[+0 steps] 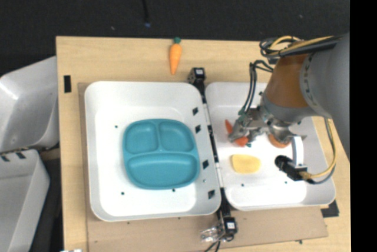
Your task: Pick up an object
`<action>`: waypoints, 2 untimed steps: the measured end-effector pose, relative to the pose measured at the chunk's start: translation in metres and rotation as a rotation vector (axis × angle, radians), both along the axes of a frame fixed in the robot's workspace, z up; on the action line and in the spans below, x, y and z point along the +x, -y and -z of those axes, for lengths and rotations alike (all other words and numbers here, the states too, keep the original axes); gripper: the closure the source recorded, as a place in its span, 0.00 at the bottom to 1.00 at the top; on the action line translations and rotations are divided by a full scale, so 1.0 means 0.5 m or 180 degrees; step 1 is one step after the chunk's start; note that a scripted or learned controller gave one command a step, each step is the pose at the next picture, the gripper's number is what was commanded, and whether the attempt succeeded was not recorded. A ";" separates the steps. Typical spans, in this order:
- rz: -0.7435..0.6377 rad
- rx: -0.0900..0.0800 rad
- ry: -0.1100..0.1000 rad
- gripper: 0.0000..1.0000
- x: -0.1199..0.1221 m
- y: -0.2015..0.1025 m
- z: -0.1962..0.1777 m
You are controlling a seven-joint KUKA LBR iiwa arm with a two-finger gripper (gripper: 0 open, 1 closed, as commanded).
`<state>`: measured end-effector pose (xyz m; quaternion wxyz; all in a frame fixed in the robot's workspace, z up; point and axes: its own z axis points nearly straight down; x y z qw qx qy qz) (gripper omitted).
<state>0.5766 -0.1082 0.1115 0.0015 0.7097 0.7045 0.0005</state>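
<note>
- The worktop (70, 186) is pale wood and carries two shallow white bins side by side, the left bin (100, 198) and the right bin (265, 201), their inner walls touching along a row of black clips.
- The grey arm (321, 77) reaches in from the right over the right bin, its orange band (285, 83) above the wrist, with cables looping around it.
- One teal divided plate (160, 152) lies flat in the middle of the left bin, with three compartments: two small ones at the far side, one wide one at the near side.
- The pincer (244, 134) is low over the left part of the right bin; whether its fingers are open or closed cannot be told from here.
- One yellow piece (245, 163) lies on the right bin's floor, just near of the pincer, its long axis running left to right.
- One toy carrot (175, 57) lies on the bare worktop beyond the left bin's far wall, long axis running far to near, green top at the far end, tip toward the bin.
- One small orange-red piece (230, 128) lies just left of the pincer, partly hidden; its direction is unclear.
- A second orange item (277, 140) peeks out beneath the wrist, mostly hidden.
</note>
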 end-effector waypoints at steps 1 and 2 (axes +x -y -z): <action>-0.0032 0.0000 0.0013 1.00 0.013 -0.006 -0.125; -0.0032 0.0001 0.0007 1.00 0.015 -0.003 -0.188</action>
